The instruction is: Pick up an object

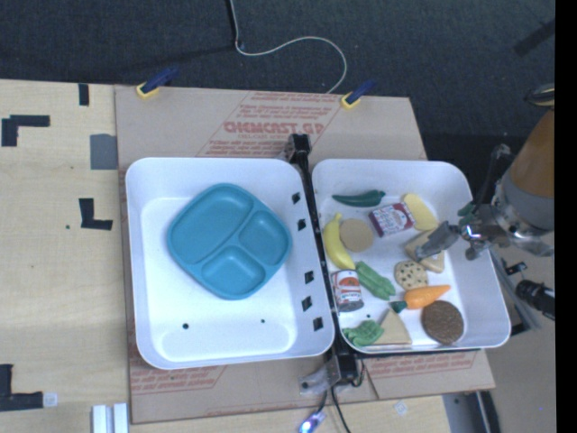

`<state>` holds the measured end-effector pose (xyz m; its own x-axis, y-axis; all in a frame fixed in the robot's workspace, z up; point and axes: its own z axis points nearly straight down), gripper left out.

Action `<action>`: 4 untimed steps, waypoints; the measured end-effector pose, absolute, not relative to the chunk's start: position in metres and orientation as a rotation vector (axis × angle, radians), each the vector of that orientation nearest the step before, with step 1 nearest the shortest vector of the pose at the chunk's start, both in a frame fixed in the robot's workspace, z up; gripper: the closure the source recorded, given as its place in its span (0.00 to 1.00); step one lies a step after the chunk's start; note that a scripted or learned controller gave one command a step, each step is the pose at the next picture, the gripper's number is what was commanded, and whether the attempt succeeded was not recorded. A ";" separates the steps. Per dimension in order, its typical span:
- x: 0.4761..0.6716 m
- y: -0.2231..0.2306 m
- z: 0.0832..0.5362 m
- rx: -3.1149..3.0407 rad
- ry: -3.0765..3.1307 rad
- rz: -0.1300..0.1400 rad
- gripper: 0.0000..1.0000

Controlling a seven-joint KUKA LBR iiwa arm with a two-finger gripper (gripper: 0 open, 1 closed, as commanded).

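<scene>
White plastic, two shallow bins side by side on a cardboard sheet [270, 120]. Left bin [149, 269] carries a big blue divided plate [230, 240]. Right bin [451, 180] is crowded w/ toy food, so the thing to pick is somewhere in that pile; which one the program wants, can't say.

Arm [532, 179] reaches in over the right bin's right rim, gripper [437, 240] low over the middle-right of the pile, just beside a yellow piece [420, 211] and above a spotted cookie [410, 273]. Fingers blur into grey; can't tell whether they're spread or closed, and nothing is visibly between them.

Smaller stuff: banana [338, 242], brown round patty [443, 321], carrot [424, 297], green pepper [359, 198], small can [348, 290], purple packet [390, 218].

Risks, my read: items lie touching or near each other, so a descent could land on two at once, nudge the cookie or carrot aside, or pinch an edge and slip. Flat pieces give little to grab.
</scene>
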<state>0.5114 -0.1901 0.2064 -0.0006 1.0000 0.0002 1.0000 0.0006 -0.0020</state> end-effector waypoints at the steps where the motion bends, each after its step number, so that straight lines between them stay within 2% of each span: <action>1: 0.512 -0.190 0.216 -2.218 -2.222 0.002 1.00; 2: 0.482 -0.121 0.206 -2.211 -2.223 0.002 1.00; 3: 0.483 -0.124 0.216 -2.217 -2.222 0.003 1.00; 4: 0.485 -0.048 0.283 -2.212 -2.234 -0.007 1.00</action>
